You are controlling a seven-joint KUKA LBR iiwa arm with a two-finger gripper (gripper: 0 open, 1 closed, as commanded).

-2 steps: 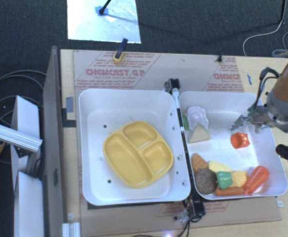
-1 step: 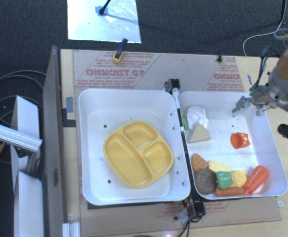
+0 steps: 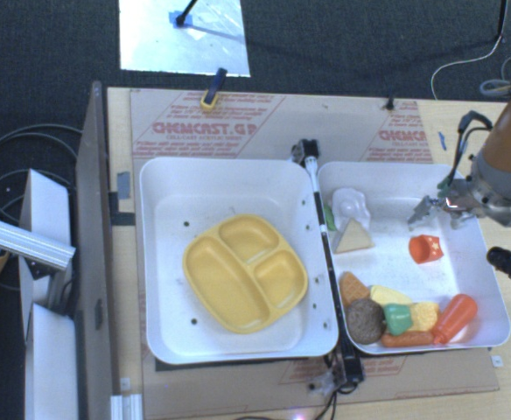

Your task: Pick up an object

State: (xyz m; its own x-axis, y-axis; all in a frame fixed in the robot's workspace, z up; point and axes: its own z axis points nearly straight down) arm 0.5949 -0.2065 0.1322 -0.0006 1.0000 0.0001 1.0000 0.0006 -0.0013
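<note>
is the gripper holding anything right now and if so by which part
Nothing is held. The gripper hangs over the right bin, above the red cup, with nothing between its jaws.

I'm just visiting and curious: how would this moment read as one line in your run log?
arm: over right bin | gripper: above red piece, holding nothing seen | left bin: yellow tray | pick: not yet done

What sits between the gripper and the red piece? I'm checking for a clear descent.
Camera view: bare white bin floor separates the gripper from the red piece.
</note>
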